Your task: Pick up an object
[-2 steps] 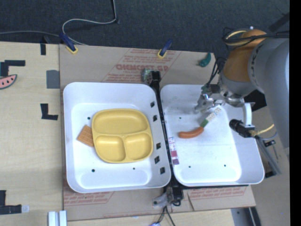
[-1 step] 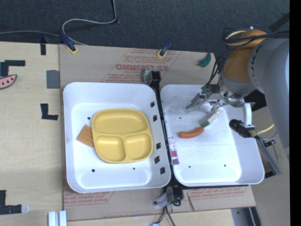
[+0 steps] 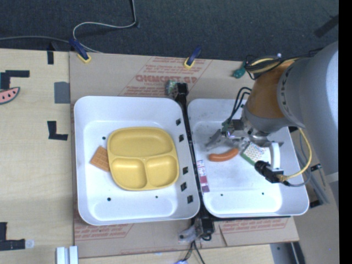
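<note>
An orange sausage-shaped toy lies in the middle of the right bin. Beside it to the right rests a small white card with green dots. My gripper hangs low over the right bin, just above and to the left of the sausage, its grey fingers pointing left. In the left bin a yellow divided plate lies on top of a tan waffle-like piece, which sticks out at the plate's left edge.
The arm's grey body and orange band cover the right bin's upper right part. A black and yellow cable loops over that bin's right side. A black divider runs between the bins.
</note>
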Robot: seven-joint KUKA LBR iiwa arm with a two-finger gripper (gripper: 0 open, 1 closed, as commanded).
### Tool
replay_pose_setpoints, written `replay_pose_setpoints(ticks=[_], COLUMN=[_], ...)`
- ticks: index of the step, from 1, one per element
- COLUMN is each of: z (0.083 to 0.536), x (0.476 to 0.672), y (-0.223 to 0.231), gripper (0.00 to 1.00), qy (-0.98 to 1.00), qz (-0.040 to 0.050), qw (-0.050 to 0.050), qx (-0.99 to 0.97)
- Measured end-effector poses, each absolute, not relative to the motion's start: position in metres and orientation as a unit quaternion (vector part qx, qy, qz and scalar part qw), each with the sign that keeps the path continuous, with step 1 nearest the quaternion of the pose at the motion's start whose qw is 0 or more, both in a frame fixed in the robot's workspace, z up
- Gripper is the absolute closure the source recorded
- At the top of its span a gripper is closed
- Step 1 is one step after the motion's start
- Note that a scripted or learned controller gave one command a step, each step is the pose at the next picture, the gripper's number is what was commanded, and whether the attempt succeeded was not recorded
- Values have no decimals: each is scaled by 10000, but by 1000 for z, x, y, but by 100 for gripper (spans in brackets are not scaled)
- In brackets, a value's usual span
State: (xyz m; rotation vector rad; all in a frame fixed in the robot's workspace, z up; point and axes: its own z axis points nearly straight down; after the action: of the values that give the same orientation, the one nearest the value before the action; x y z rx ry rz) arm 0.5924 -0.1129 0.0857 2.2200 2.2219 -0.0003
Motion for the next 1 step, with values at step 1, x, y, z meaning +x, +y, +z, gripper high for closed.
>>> replay_pose_setpoints(ticks=[1], z=[96], x=[593], y=[-114], gripper=[100], qy=[7073], qz=[2], qw=[23], qx=[7069])
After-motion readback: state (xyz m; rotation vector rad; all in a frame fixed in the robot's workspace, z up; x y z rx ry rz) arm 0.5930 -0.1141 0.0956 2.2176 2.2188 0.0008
